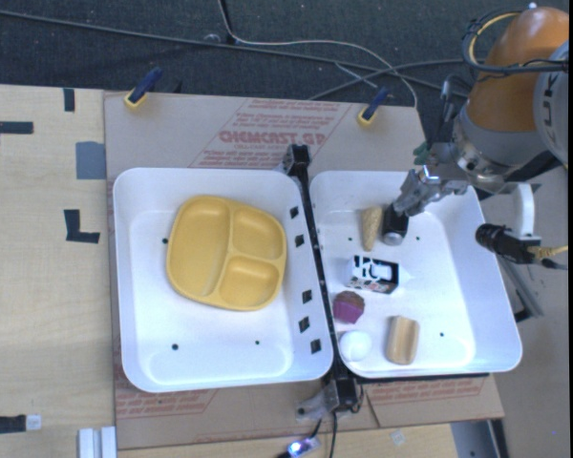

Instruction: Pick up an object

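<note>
Right bin point(458, 284) | gripper point(394, 227) touching tan piece point(371, 225), seemingly upright, long axis near-vertical | grip state unclear

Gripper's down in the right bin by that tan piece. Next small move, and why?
Probably nudge the gripper slightly left, toward the tan piece, before trying to grasp. The gripper's tip sits beside the piece rather than over it, and nothing shows between its fingers.

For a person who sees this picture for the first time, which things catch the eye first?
First, the big yellow divided plate in the left bin. Next, the arm's orange band at upper right, with the gripper low in the right bin beside a tan piece.
</note>
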{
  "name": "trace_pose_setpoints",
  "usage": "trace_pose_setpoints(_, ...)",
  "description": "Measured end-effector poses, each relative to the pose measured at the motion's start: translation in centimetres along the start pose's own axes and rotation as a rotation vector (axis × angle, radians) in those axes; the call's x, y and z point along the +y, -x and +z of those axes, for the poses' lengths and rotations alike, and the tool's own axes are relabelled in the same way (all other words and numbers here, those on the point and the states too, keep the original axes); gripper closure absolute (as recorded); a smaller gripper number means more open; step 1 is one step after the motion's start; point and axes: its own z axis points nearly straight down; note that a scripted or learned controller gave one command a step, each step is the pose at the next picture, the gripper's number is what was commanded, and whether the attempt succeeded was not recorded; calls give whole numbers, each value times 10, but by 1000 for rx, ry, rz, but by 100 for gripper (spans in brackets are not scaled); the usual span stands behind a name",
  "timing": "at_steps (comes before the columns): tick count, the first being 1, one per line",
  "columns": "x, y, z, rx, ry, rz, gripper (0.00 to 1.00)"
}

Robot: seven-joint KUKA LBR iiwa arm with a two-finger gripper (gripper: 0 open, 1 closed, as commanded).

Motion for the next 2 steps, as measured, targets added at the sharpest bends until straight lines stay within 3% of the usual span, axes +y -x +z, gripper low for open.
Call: trace_pose_setpoints(2,-45,-91,-3,1,-3,-4,100)
